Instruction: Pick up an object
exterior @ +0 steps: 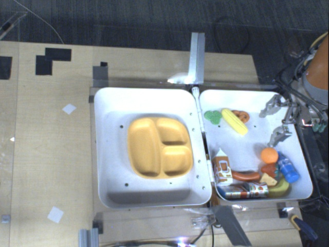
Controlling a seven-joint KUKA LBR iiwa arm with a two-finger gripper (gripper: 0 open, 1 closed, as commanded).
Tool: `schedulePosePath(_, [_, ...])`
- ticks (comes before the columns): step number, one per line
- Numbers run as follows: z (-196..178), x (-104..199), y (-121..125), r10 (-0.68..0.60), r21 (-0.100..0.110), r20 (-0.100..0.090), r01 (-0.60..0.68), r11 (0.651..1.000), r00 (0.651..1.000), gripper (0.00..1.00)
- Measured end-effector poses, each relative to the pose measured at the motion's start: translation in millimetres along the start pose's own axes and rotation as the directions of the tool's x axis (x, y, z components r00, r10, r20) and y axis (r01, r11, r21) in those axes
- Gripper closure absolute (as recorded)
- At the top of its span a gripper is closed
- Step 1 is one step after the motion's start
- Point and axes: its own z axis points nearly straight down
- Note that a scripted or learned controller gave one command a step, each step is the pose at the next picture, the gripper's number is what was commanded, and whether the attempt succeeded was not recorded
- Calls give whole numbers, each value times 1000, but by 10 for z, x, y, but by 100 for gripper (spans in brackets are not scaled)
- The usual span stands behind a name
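Note:
My gripper [275, 121] hangs over the right side of the right bin [252, 103], open, with nothing between its fingers [280, 136]. Just below the near finger lies an orange ball [269, 155]. A yellow corn cob [234, 121] lies to the gripper's left, beside a green piece [213, 117] and a brown ring [241, 116]. Along the bin's front edge sit a small carton [222, 169], a sausage [245, 176], a can [248, 192], a banana [279, 189] and a blue bottle [288, 171].
The left bin [110, 138] holds a yellow divided tray [158, 146] at its middle. A metal post [197, 58] stands behind the wall between the two bins. The arm's orange band [316, 70] is at the right edge.

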Motion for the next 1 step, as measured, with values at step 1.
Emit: schedulePosePath(1, [910, -38, -368, 280, 0, -4, -280, 960, 960, 0])
